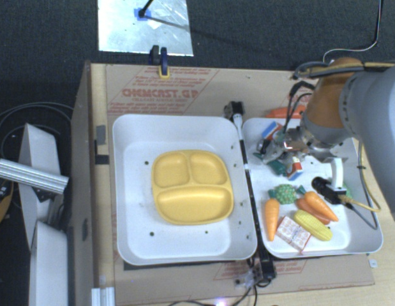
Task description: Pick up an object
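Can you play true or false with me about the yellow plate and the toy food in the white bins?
1. The yellow divided plate lies in the left bin. True.
2. The toy carrots are on the yellow plate. False: both carrots lie in the right bin, beside the toy corn.
3. The gripper is over the right bin. True.
4. The plate has three sections. True.
5. The toy broccoli lies in the left bin. False: it lies in the right bin, next to the carrots.
6. The plate has toy food on it. False: all its sections are bare.
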